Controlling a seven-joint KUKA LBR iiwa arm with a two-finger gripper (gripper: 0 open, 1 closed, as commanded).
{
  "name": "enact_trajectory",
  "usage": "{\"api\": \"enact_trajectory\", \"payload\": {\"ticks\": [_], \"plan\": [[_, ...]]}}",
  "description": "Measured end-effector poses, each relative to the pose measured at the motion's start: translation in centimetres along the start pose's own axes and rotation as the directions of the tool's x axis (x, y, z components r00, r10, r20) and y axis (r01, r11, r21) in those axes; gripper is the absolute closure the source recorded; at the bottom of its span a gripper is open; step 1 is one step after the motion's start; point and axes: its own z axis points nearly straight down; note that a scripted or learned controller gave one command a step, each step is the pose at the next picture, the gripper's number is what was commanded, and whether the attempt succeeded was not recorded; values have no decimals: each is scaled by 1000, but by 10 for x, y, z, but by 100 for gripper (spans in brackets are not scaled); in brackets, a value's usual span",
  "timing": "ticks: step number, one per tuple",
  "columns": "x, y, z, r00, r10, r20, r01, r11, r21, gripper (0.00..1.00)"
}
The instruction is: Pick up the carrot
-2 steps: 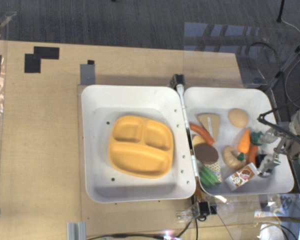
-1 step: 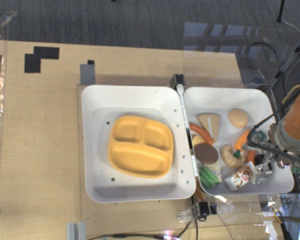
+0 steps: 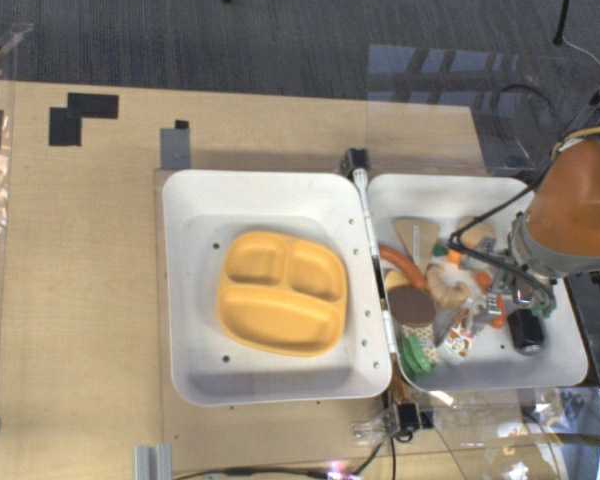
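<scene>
The carrot (image 3: 397,262), a short orange stick, lies at the left side of the right bin (image 3: 560,366), close to the wall shared with the left bin. My gripper (image 3: 454,330) reaches in from the right and hangs low over the clutter in the middle of the right bin. It is to the right of the carrot and nearer the front, apart from it. Nothing orange shows at its tip. The arm's orange band (image 3: 578,206) covers the bin's right part.
A yellow sectioned plate (image 3: 281,291) lies in the left bin (image 3: 195,268). Around the carrot are a tan wedge (image 3: 417,235), a brown round piece (image 3: 410,305), a beige pastry-like item (image 3: 446,286) and a green item (image 3: 417,353). A black object (image 3: 526,332) sits at the front right.
</scene>
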Motion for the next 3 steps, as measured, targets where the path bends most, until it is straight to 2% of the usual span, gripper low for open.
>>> {"api": "enact_trajectory", "payload": {"ticks": [1,2,3], "plan": [[26,33,-45,992,116,-38,-117,993,-17,0],[13,16,5,916,398,-47,-399,917,-3,0],[-47,-7,28,753,657,-40,-657,753,8,0]]}}
